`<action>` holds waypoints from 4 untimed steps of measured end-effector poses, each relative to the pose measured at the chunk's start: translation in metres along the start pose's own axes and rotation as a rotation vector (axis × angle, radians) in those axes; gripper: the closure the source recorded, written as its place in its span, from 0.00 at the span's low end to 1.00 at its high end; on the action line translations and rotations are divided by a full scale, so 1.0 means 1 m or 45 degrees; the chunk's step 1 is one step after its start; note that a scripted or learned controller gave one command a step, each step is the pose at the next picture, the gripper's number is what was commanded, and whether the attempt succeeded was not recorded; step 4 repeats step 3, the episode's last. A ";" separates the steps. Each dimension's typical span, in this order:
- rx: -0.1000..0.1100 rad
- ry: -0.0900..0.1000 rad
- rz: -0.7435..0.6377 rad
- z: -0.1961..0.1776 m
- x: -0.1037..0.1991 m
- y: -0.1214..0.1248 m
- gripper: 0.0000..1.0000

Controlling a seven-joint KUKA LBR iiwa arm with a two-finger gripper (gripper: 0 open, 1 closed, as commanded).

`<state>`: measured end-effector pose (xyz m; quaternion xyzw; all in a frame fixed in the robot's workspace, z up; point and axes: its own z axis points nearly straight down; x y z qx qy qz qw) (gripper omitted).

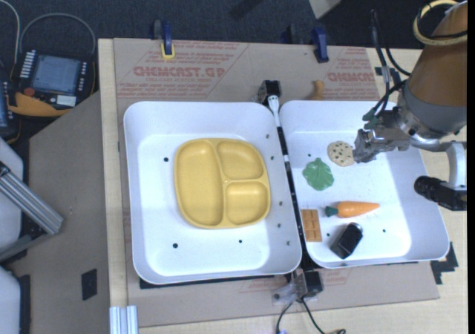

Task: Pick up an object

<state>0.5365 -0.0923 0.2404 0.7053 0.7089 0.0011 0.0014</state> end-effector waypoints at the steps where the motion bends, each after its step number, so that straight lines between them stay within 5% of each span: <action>1: 0.001 0.001 -0.001 -0.004 0.057 0.010 1.00; 3: 0.000 0.003 -0.002 0.004 0.166 0.043 1.00; 4: 0.000 0.003 -0.002 0.004 0.166 0.043 1.00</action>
